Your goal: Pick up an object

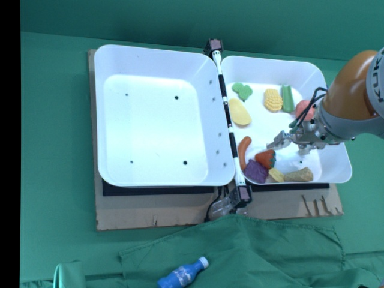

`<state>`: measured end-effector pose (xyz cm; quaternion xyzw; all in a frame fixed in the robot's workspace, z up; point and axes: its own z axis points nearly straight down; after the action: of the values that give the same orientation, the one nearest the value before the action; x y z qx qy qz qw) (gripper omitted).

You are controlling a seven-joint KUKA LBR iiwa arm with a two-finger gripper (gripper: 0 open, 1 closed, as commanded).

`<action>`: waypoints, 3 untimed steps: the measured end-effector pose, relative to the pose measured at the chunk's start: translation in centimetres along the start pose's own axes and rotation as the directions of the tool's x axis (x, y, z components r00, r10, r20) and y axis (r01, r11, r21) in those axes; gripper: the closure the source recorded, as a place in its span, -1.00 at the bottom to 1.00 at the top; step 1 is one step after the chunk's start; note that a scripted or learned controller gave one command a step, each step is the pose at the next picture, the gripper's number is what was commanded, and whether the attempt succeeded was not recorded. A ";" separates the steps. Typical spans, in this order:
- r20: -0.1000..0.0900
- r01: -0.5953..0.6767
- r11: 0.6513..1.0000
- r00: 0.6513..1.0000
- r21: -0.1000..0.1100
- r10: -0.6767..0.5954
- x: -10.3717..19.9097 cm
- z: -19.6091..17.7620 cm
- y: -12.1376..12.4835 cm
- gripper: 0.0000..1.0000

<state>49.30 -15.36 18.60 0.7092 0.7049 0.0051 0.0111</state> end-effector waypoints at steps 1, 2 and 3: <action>-0.004 0.004 1.000 1.000 0.009 -0.004 -3.5 0.3 6.4 -1.00; -0.002 0.007 1.000 1.000 0.008 -0.007 -3.3 0.5 14.2 -1.00; -0.009 0.014 0.998 1.000 0.063 -0.013 -3.5 0.9 20.1 -1.00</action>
<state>69.41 -19.01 18.24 0.7045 0.7094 -0.0139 -0.0142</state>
